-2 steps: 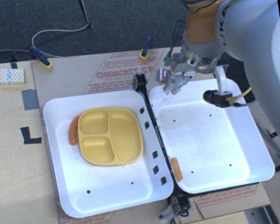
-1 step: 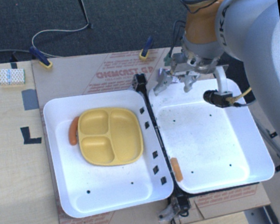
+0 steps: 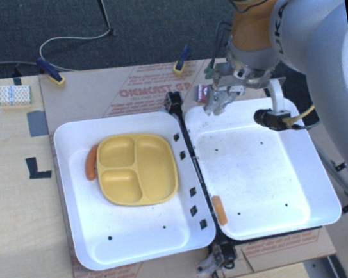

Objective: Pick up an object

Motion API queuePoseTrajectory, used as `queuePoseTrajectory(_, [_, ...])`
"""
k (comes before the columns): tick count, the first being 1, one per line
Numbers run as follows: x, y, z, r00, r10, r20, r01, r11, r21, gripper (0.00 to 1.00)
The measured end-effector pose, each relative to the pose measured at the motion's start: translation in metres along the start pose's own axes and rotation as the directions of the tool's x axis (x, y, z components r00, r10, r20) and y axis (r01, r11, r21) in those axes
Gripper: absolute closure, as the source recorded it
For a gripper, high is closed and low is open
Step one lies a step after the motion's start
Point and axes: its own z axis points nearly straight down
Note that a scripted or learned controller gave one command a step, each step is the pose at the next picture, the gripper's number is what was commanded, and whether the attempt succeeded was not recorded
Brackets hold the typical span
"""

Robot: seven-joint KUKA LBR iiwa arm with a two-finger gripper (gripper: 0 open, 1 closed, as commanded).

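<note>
While nothing is showing as lifted yet, the task is looking barely begun, by my judgement: every loose object is lying in a bin and the arm is hanging up at the far side.

Nearest the camera, a small orange carrot-like piece is resting against the left wall of the right bin, close to the divider between the two bins. It is looking smooth, rounded and stubby, probably toy plastic. The floor of that bin is showing as matte white with a scatter of dark specks.

Further back, in the left bin, a yellow divided plate is lying flat; it is looking like glossy moulded plastic with rounded corners and three compartments. An orange sausage-shaped toy is lying touching the plate's left edge, partly tucked against it.

Farthest off, the gripper is hovering over the far left corner of the right bin, near its rim, with nothing visible between its metal fingers; whether they are apart or together I cannot tell, as they are too small and blurred. Choosing, reaching, closing and lifting are all remaining, I would say.
</note>
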Motion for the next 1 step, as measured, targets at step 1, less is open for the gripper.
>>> queuePoseTrajectory(1, [-0.0002,-0.0001,0.0002,1.000,0.000,0.001,0.000,1.000,0.000,0.00])
